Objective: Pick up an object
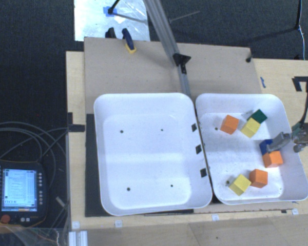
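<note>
Several small blocks lie in the right bin (293, 188). An orange block (229, 124), a yellow block (250, 128) and a green block (258, 116) sit toward the back. A blue block (266, 146) and a second orange block (272, 159) lie by the right wall. A third orange block (258, 178) and another yellow block (240, 184) rest near the front. My gripper (278, 141) reaches in from the right edge, low over the bin, its tip just above and right of the blue block. It partly hides that block.
The left bin (105, 137) stands beside the right one, its walls touching it. A grey pole (161, 24) slants over the bench's back. A teach pendant (18, 191) with cables lies on the floor at left.
</note>
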